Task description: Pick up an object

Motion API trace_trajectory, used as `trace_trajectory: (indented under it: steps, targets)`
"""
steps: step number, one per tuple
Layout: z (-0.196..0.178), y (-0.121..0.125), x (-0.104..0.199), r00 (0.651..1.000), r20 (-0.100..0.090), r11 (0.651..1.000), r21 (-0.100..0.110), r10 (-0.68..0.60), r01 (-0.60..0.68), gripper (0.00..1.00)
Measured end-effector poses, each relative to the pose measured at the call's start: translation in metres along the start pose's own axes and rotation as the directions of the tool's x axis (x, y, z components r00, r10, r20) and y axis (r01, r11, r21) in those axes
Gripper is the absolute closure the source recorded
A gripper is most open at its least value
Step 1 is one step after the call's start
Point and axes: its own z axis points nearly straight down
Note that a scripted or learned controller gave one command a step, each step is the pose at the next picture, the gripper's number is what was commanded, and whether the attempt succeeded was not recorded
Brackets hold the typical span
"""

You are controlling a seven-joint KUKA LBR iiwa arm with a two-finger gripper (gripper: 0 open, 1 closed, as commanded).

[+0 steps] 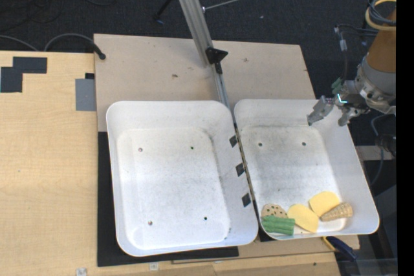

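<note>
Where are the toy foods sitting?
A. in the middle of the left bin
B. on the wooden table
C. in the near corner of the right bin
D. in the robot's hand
C: the yellow pieces, the green piece, the cookie and the cone all lie bunched in the near corner of the right bin, far from the hand.

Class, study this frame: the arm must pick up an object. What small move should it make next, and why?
Probably carry the gripper toward the near corner of the right bin. It hangs open at that bin's far right rim, holding nothing, while the objects, a yellow piece, a green piece and a cone, lie clustered there.
</note>
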Motion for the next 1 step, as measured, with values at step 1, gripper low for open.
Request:
trace_trajectory:
  steps: [1]
  targets:
    - [-0.0032, 0.0011, 0.0003, 1.000, 0.002, 1.000, -0.004, -0.003, 0.003, 0.00]
